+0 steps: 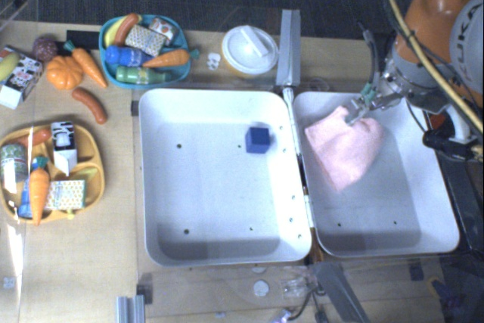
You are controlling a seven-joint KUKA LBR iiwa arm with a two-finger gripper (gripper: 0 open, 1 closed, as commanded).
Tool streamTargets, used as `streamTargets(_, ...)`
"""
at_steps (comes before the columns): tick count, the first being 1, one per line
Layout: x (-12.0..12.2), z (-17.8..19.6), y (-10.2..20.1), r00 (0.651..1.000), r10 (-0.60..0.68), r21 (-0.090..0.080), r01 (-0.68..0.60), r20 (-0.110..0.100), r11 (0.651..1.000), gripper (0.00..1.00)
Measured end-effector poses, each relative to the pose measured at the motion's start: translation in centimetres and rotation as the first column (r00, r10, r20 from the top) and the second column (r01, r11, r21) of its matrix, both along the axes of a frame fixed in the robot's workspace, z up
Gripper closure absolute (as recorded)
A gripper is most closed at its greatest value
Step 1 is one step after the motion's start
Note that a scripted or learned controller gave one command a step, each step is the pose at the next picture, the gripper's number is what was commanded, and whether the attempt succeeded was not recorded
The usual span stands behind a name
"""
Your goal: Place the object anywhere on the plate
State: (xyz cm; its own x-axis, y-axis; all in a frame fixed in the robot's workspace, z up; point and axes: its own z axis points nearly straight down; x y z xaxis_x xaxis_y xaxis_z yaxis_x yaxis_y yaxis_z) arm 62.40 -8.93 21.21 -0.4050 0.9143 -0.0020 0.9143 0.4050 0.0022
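Your gripper (361,108) pinches the top edge of the pink cloth (344,147) in the right bin (423,238); the blue cube (258,139) sits in the left bin (189,238).

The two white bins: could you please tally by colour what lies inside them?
Blue: 1, the cube in the left bin.
Pink: 1, the cloth in the right bin.
Total: 2.

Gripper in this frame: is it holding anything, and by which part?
The gripper sits at the upper corner of the pink cloth in the right bin, where the cloth looks bunched up. Whether its fingers pinch that corner cannot be told.
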Motion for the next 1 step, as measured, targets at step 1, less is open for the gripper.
streamTargets(1,0.15,1.25,0.15,1.0,0.008,0.0,-0.008,0.001,1.0,1.0)
